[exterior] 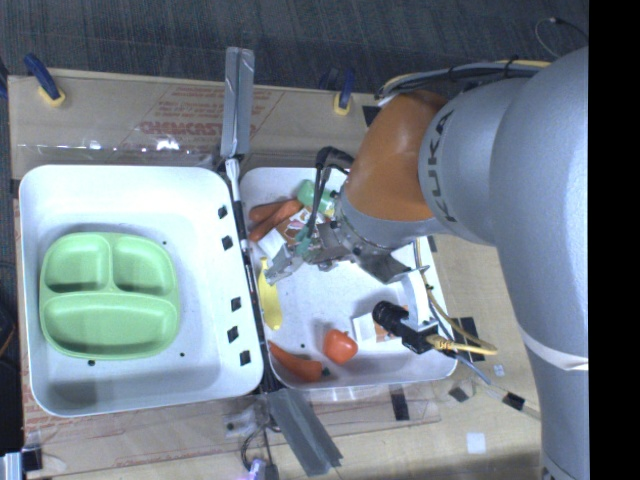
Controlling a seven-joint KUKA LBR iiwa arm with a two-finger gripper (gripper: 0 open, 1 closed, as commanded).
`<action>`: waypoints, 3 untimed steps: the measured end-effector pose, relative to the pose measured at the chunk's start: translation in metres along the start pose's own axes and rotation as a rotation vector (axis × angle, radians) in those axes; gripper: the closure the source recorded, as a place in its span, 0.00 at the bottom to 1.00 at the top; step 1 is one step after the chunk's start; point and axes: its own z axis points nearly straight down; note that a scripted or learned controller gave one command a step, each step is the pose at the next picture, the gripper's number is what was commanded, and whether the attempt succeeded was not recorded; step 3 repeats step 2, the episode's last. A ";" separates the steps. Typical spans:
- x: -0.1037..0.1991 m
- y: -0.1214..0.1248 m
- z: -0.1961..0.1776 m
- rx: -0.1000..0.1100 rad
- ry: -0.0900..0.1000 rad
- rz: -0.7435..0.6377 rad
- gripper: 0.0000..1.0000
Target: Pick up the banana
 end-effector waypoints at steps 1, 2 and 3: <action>0.115 0.006 0.000 0.000 0.000 0.277 0.00; 0.025 -0.027 0.048 -0.006 0.024 0.212 0.00; 0.025 -0.027 0.048 -0.006 0.024 0.212 0.00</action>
